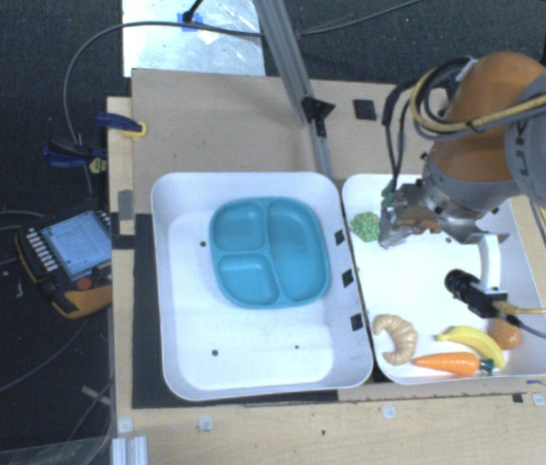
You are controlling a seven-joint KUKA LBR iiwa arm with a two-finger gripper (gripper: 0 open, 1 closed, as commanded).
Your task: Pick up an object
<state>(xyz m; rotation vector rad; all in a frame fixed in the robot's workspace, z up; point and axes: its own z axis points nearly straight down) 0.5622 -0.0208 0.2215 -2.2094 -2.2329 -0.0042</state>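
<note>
The bench carries 2 shallow white bins side by side. The left bin [186, 356] holds a blue divided plate [270, 251] with 3 compartments, lying near the bin's far edge. The right bin [418, 289] holds the pickable objects: a green broccoli-like piece [365, 226] near its far left corner, a croissant [398, 336] by its near left edge, and a carrot [446, 362] and a banana [470, 339] along its near edge, the banana just behind the carrot.

The gripper [401, 219] hangs low at the far left part of the right bin, just beside the green piece, which suggests that piece is the target. Whether its fingers are spread or closed cannot be told here, and nothing shows between them, so the green piece appears to rest on the bin floor. Sitting near the bin's wall, it leaves little room for a finger on that side.
</note>
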